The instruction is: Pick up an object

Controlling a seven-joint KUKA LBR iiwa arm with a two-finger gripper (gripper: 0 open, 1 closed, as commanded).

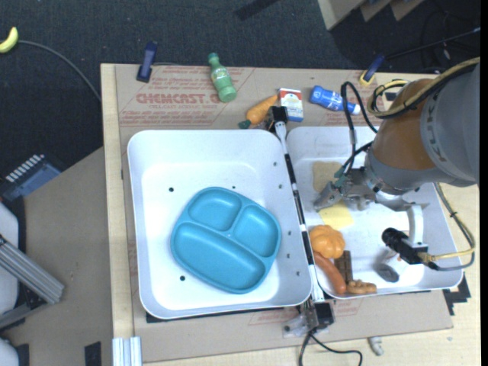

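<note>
My gripper hangs low over the left half of the right bin, reaching in from the right. It sits between a flat yellow piece just behind it and a pale yellow item just in front. Nothing is seen held. Nearer the front of the same bin lie an orange rounded fruit, a carrot and a thin brown stick, close together by the bin's left wall.
The left bin holds a blue divided plate. Behind the bins on the bench lie a green bottle, a blue marker, an orange toy, a small carton and a blue can.
</note>
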